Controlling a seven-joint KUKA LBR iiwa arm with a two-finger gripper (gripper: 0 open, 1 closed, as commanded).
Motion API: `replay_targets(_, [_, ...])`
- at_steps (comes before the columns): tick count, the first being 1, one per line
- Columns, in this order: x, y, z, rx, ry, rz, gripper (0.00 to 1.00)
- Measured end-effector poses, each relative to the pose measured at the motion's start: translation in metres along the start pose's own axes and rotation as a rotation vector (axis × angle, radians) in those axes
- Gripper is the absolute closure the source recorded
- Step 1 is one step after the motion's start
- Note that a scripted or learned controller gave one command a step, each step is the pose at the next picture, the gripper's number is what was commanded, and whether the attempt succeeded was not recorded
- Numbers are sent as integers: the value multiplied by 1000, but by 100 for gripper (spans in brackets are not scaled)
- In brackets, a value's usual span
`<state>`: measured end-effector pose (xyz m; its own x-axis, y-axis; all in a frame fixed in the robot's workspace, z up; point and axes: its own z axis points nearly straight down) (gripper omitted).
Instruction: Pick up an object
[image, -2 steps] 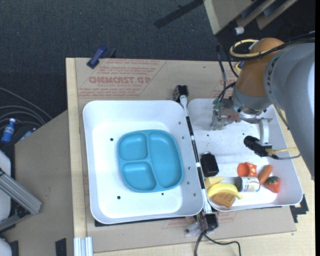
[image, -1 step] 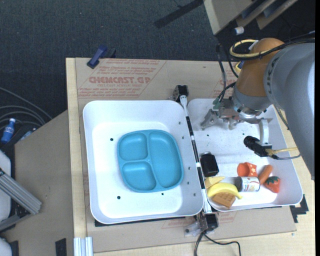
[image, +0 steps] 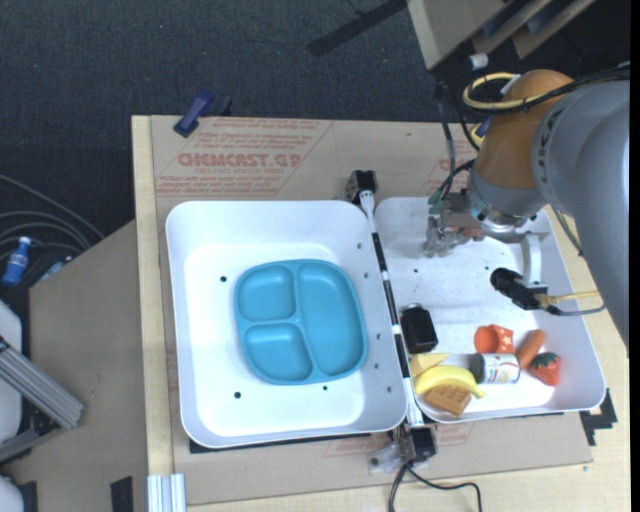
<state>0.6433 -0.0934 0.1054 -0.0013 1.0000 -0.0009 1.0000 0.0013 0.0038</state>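
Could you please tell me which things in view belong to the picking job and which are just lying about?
Job: gripper; right bin with banana, carrot, small can, black block.

Lying about: blue divided plate in left bin; blue clip on bench.

Glossy blue plastic plate (image: 300, 322) in smooth white plastic bin (image: 190, 300).

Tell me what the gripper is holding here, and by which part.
Nothing: the gripper hangs over a bare part of the right bin, with no object between its fingers.
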Motion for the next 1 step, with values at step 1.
replay_targets(1, [0, 0, 0, 1, 0, 0, 0])
